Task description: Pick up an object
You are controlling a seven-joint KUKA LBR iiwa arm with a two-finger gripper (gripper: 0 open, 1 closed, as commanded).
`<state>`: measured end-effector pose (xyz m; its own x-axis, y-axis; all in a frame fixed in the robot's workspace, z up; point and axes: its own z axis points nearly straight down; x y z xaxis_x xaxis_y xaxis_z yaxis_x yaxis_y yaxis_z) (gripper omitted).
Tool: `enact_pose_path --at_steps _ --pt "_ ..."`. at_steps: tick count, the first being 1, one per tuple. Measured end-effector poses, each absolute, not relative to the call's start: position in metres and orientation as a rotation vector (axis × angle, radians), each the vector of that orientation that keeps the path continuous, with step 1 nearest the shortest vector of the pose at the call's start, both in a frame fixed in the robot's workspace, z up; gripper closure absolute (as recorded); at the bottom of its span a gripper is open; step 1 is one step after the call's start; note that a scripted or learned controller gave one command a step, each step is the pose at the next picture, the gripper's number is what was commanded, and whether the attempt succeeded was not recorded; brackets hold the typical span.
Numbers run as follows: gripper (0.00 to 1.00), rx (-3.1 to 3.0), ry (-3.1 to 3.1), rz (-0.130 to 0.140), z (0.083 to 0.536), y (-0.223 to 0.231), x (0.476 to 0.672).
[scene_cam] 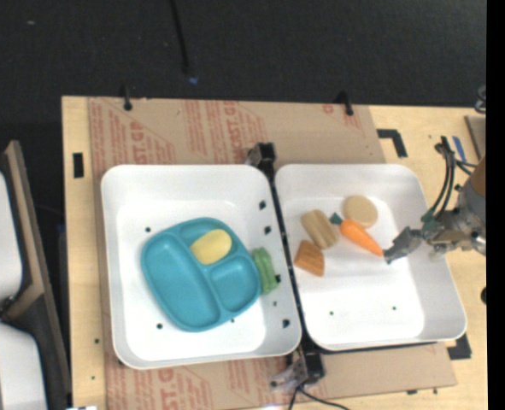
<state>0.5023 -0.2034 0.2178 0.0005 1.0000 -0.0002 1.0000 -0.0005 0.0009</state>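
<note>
Camera view shows the approach step: the dark fingers (399, 248), whose spread I cannot tell, hover just right of the small orange plastic carrot (361, 237) in the right white bin (423, 314), so next they must straddle it.

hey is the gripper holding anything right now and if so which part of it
Nothing is held. The dark two-finger gripper sits low in the right white bin, just right of the orange toy carrot, with nothing visible between its fingers.
</note>
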Motion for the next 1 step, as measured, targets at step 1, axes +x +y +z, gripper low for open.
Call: enact_pose_path --at_steps 1 --pt "0.00 2.223 2.228 -0.004 0.1414 -0.1756 0.5682"
